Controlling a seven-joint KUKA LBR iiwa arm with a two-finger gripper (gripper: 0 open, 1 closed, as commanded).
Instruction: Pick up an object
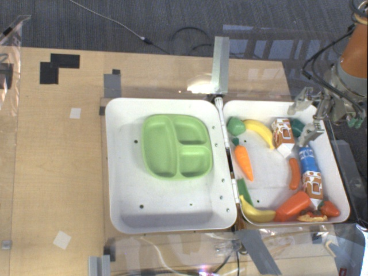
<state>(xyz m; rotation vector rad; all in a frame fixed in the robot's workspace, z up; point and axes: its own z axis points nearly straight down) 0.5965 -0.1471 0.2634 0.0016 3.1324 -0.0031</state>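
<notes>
- The gripper [309,118] hangs over the far right corner of the right bin [342,184], its two fingers spread apart with nothing between them; one fingertip sits toward the bin's far rim, the other lower, just above the blue bottle.
- Nearest items, and so the likeliest target in my judgement: a small carton [282,133] with brown-and-white print, lying just left of the fingers, and a dark green piece [297,127] touching it on the right, too small to identify.
- The blue bottle [307,161] lies lengthwise directly below the lower finger, with a red sausage-shaped piece [294,173] alongside it and a second carton [313,183] at its near end.
- Handling assessment: these look like hollow plastic play food, so light, stiff and smooth. The carton offers flat parallel faces, the soundest hold; grip across its narrow width. The bottle is round and would likely roll or slip unless taken square across its middle.
- Risk: items are crowded, so a finger could land on a neighbour instead of sliding beside the target.
- Further left: a yellow banana [260,132], a green round piece [235,125] and an orange carrot [244,161], each with more free space around it.
- The left bin [121,211] holds a green divided tray [176,146].
</notes>
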